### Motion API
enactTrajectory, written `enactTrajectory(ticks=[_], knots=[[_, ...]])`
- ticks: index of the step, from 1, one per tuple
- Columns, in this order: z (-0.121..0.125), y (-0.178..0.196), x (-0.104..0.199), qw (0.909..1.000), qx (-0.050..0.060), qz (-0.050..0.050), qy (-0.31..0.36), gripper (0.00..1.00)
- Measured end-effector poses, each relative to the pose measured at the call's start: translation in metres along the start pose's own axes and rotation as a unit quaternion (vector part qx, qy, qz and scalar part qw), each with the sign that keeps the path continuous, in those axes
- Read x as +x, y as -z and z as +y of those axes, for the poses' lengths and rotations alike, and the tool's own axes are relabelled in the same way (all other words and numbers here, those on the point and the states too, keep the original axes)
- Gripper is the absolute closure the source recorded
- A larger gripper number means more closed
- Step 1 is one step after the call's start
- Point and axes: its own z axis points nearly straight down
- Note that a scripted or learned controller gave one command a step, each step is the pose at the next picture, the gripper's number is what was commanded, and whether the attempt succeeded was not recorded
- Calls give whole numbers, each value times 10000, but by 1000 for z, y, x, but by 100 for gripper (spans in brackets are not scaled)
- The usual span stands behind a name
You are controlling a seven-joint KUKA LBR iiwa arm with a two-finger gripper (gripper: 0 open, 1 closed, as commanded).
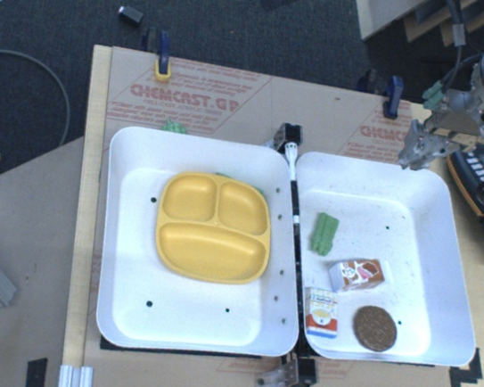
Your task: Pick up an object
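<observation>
Gripper [420,150] hangs over far rim of right bin [453,229], roughly 1 o'clock in frame; nothing visible between fingers, can't tell how far apart (too small, blurred). Right bin contents: green block [323,233] near centre, snack packet [357,274] at its 5 o'clock, small carton [321,313] and brown round disc [375,328] along near edge. Left bin [121,215] holds yellow divided plate [214,227].

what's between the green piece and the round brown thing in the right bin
In the camera view, a small wrapped packet lies between the green piece and the round brown thing.
</observation>
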Motion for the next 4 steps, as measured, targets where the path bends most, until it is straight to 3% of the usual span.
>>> enactTrajectory(ticks=[1,2,3,4], knots=[[16,203,-29,9998,-176,-42,-19,100],[-108,163,-65,10000,-52,-11,-60,100],[-82,22,-27,10000,13,6,0,100],[-73,201,40,9998,-176,-13,26,100]])
